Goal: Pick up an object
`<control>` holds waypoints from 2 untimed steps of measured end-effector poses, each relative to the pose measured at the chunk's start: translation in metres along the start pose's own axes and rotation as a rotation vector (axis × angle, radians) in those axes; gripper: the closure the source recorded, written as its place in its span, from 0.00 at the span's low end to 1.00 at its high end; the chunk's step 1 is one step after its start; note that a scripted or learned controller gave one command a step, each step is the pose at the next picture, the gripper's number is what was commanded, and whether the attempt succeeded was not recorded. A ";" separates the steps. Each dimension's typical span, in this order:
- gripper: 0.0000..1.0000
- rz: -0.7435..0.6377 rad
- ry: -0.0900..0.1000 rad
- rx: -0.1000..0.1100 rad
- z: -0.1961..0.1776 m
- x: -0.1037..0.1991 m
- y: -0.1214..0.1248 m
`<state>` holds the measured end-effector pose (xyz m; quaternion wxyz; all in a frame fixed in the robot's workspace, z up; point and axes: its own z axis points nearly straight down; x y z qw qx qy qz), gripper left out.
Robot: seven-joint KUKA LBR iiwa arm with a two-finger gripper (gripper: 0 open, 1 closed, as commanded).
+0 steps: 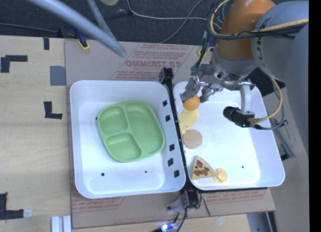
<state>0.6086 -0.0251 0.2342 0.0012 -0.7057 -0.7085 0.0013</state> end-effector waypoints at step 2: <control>1.00 -0.002 0.001 -0.001 -0.002 0.113 -0.033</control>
